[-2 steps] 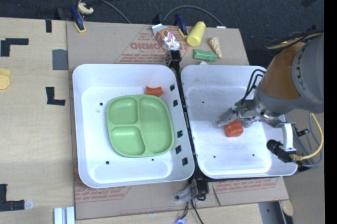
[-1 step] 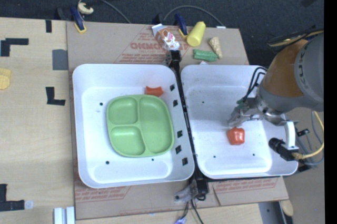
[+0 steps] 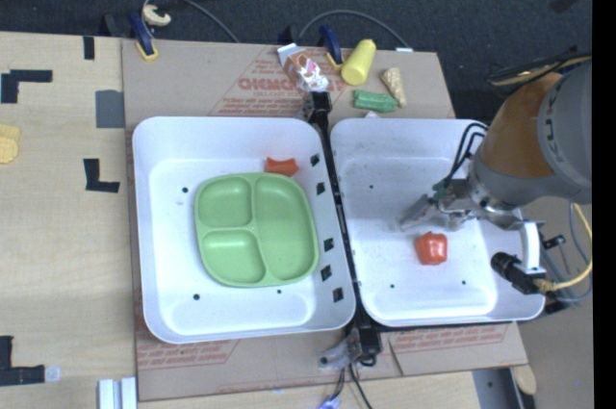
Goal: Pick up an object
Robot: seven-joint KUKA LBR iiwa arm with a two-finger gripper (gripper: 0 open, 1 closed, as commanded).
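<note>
A small red-orange object [image 3: 432, 248] lies on the floor of the right bin [image 3: 385, 157], toward its front. My gripper [image 3: 416, 213] reaches in from the right, low in that bin, its tip just up and left of the red object and apart from it. Nothing shows between its fingers. A second small red-orange piece [image 3: 281, 166] lies in the left bin [image 3: 164, 205] behind a green divided plate [image 3: 256, 229].
Behind the bins on the cardboard lie a yellow bottle-like toy [image 3: 359, 61], a green piece [image 3: 375, 100], a tan piece [image 3: 393, 85] and a small printed packet [image 3: 302, 66]. The arm's grey and orange body [image 3: 525, 147] covers the right bin's right side.
</note>
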